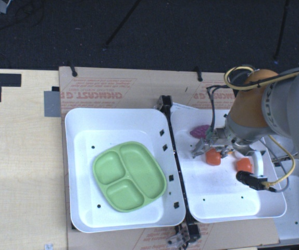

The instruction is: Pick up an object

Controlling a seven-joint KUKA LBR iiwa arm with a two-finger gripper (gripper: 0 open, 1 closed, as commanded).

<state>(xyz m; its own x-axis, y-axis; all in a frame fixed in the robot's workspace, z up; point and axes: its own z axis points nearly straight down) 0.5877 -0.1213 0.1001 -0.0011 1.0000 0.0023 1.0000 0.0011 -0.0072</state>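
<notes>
Arm (266,105) bent low, gripper (212,149) down.

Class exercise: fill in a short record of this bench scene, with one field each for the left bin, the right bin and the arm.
left bin: holds a green divided plate
right bin: two orange objects and a purple object
arm: gripper low in the right bin, by the nearer orange object; grasp not clear

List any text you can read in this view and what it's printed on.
Red print on the cardboard sheet under the bins: upside down and blurred; cannot be read with confidence.
More red print at the cardboard's bottom edge: too small to read.
Nothing else carries text.
</notes>
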